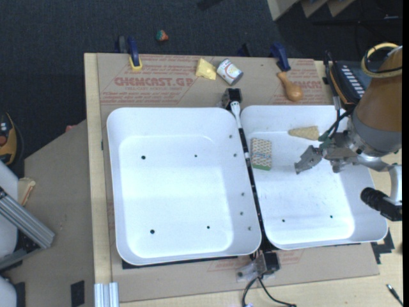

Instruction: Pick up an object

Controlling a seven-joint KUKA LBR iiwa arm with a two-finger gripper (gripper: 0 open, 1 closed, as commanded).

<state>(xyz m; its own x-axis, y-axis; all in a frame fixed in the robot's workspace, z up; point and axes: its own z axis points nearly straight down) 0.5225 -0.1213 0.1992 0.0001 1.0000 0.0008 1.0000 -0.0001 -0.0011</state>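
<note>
Two white bins sit side by side on your worktop [96, 171]; the left bin [176, 184] and the right bin [307, 178]. In the right bin, a patterned sponge-like block [261, 153] lies by the left wall, and a tan wedge [304, 132] rests near the far wall. Your gripper [308, 160] hangs low over the right bin between them, nothing in it; whether the jaws are apart you cannot tell. A wooden spoon-like piece [289, 87] lies at the worktop's far edge.
</note>
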